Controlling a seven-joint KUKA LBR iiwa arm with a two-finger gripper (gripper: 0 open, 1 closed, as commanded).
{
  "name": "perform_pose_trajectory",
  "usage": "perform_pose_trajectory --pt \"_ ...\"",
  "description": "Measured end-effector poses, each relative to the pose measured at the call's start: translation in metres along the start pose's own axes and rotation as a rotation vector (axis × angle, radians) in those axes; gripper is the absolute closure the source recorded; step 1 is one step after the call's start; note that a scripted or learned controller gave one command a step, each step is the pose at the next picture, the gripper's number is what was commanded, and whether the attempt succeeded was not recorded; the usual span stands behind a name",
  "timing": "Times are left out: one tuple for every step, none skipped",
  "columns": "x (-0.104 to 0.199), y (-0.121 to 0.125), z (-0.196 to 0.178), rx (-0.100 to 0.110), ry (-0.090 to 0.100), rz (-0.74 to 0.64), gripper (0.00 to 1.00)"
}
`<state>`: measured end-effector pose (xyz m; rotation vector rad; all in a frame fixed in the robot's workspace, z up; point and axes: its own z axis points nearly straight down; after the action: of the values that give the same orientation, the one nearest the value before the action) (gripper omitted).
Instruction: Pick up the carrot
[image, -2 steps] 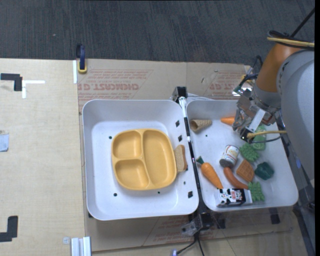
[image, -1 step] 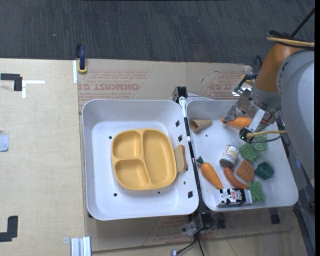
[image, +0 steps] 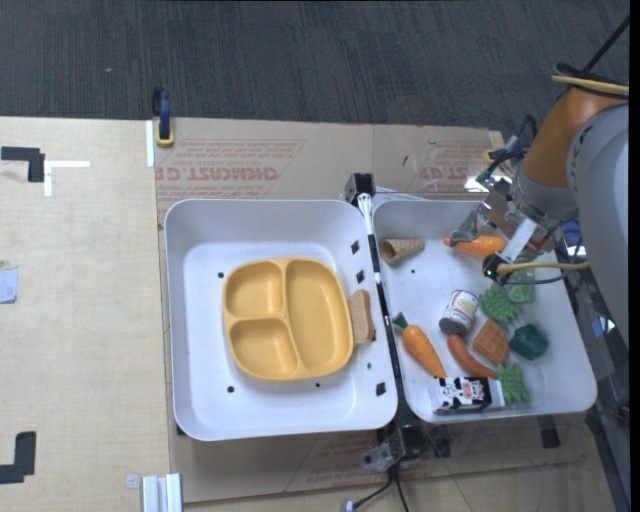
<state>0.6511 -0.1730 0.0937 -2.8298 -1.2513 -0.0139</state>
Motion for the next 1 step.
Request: perform_pose_trajectory --pt "-0.0131 -0.0083 0.0007 -0.022 -0.006 0.209 0.0"
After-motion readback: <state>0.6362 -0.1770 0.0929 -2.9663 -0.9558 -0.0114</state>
